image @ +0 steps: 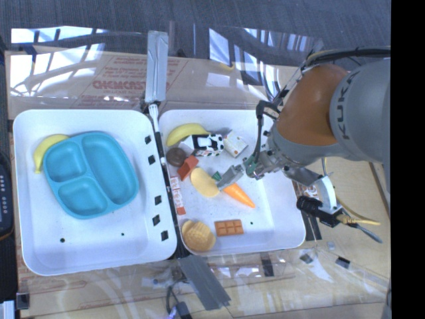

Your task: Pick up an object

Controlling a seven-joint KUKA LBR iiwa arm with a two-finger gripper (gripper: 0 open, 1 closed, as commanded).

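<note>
— Two bins, and which one is the arm [332, 111] over?

— It reaches in from the right over the right bin [282, 234], orange band uppermost, wrist angled down and leftward. The gripper [229, 176] sits low among the toys, just above the carrot [238, 195] and beside the pale yellow piece [204, 183]. Nothing can be seen between its tips; whether it is spread or pressed together cannot be told.

— And the count?

— Two bananas: one [184, 132] in the right bin, one [45, 147] in the left bin [33, 244] against the blue tray [89, 171]. One carrot, one cow [208, 144], one waffle [198, 235], one brown cracker [229, 228].
</note>
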